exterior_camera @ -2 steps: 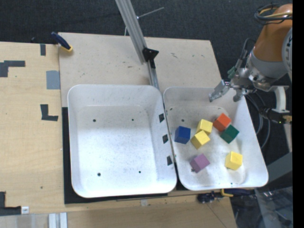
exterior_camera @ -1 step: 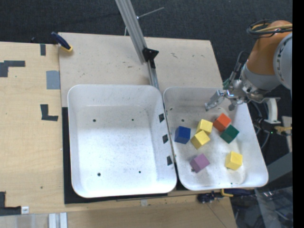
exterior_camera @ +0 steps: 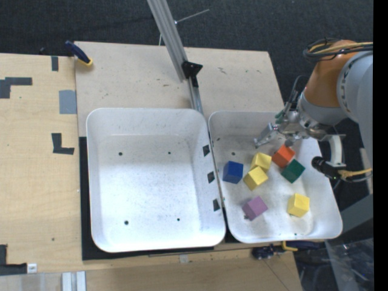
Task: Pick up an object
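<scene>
Seven small cubes lie in the right bin on the bench, and any of them would serve us — a blue cube, two yellow cubes touching near the middle, an orange cube with a green cube just beside it, a purple cube, and a third yellow cube toward the near right corner. The left bin holds no cubes.

We see the end effector low over the far part of the right bin, just above the orange cube and the upper yellow one. Whether it is spread or pressed together we cannot tell from this slant, and nothing shows gripped in it.

We judge these cubes to be light and rigid, likely wood or hard plastic, so they should neither crush nor sag. Their faces look smooth, so a glancing pinch could let one squirt out or twist. The safest hold is across two opposite flat faces, squarely — not corner to corner. The purple, blue and lone yellow cubes stand apart from their neighbours and leave room on both sides. The orange-green pair and the touching yellow pair look crowded, and a descent there could nudge a neighbour or jam against it.
</scene>
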### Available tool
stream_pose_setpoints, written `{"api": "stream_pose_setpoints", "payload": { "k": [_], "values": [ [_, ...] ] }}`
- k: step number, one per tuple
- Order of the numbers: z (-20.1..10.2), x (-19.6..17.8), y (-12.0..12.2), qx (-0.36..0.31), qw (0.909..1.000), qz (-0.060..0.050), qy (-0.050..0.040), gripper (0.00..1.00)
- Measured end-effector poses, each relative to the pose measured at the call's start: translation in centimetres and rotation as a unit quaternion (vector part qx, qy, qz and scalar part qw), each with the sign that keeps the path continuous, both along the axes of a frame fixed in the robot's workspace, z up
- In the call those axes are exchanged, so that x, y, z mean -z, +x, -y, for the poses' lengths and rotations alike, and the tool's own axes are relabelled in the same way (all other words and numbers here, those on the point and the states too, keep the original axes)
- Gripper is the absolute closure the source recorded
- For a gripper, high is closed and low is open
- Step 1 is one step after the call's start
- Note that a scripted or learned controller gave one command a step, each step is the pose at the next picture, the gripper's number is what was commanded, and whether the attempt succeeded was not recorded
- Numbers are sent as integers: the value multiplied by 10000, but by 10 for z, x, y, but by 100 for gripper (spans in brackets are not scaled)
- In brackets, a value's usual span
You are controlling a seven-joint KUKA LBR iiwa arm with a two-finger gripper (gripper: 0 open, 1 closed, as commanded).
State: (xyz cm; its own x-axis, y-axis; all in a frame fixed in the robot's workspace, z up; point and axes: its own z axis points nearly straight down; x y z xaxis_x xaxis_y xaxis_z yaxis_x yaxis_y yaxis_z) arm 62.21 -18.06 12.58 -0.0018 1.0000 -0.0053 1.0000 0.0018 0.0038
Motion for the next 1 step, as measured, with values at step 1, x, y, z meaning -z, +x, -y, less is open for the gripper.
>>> {"api": "stream_pose_setpoints", "payload": {
  "k": [1],
  "values": [
    [-1,-12,1,-4,10000,8,6,100]
  ]
}}
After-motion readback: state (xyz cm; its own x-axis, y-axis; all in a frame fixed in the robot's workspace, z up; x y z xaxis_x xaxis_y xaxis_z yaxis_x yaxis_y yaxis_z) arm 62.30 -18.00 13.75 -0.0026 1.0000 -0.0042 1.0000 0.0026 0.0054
